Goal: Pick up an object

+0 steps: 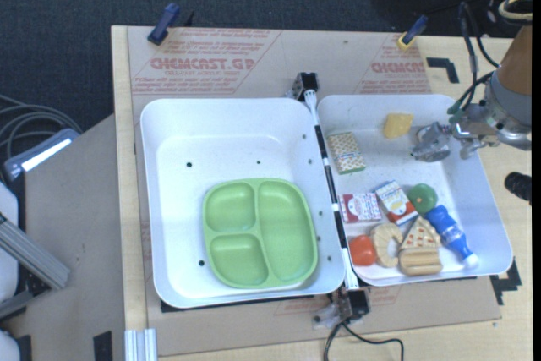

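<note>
My gripper point(429, 145) hangs over the far part of the right bin point(486, 182), just right of and below a yellow chunk point(398, 125). Nothing shows in its grasp. A patterned cracker-like square point(346, 151) lies to its left, near the bin's left wall. Toward the near end sit a red-and-white carton point(362, 206), a smaller carton point(394, 199), a green round piece point(423, 197), a blue bottle point(449, 233), a red tomato-like piece point(362, 249), a round cookie point(386, 243), a toast wedge point(420, 236) and a bread roll point(420, 263).
The left bin point(169, 148) holds a green divided plate point(258, 231) in its near half. A ridge point(325, 173) where the two bin walls meet separates the bins. Clamps point(162, 24) point(412, 31) sit at the board's far edge. Cables point(473, 55) run at the right.
</note>
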Tool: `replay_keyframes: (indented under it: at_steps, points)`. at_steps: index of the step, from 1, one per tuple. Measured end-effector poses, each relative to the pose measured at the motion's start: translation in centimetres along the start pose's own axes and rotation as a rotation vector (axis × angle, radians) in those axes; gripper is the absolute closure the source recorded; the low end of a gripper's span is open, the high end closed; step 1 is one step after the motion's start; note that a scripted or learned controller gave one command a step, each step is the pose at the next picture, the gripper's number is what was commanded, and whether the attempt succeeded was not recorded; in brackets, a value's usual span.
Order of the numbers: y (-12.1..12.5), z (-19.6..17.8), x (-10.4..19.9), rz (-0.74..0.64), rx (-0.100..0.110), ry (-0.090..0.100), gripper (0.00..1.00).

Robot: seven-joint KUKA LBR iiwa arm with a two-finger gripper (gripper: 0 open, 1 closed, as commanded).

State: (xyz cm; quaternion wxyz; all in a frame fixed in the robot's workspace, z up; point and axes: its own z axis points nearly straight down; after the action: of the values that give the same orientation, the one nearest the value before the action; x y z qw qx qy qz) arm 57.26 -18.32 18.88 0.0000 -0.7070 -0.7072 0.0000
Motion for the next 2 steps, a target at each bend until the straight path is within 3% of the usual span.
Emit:
replay_keyframes:
  at_steps: [1,2]
  points:
    - [-2.7,10.1,2.6,0.000,-0.005,-0.001,0.00]
    - [-5.6,10.0,2.4,0.001,-0.013,-0.003,0.00]
